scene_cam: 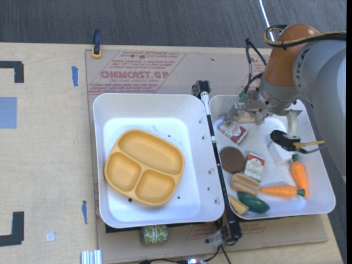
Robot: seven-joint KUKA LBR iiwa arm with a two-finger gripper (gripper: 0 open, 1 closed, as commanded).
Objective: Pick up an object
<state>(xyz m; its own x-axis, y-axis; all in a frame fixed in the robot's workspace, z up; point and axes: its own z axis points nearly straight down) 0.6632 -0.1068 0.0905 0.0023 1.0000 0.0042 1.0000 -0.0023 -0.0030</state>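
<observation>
White plastic makes up both bins on the bench (44, 147), and in the camera view from above I take the brown disc (232, 159) in the right bin (324, 202) as my marker. Up and to the right of the disc the hand (248, 108) hangs low near the bin's far end. It is a tangle of metal and cable from here, so I cannot tell whether it is wide or narrow, and I see nothing held in it. The likeliest object is the red-and-white packet (232, 130), lying just above the disc and nearest the hand. Just right of the disc sits a small carton (254, 167), below the disc a tan roll (245, 183) and a green piece (254, 204), and farther right two carrots (279, 191). Well to the disc's left, in the other bin, lies a yellow tray (144, 166). The risk, as I judge it, is that the packet is flat, so a closing grip may skate over it or shove it against the wall.
</observation>
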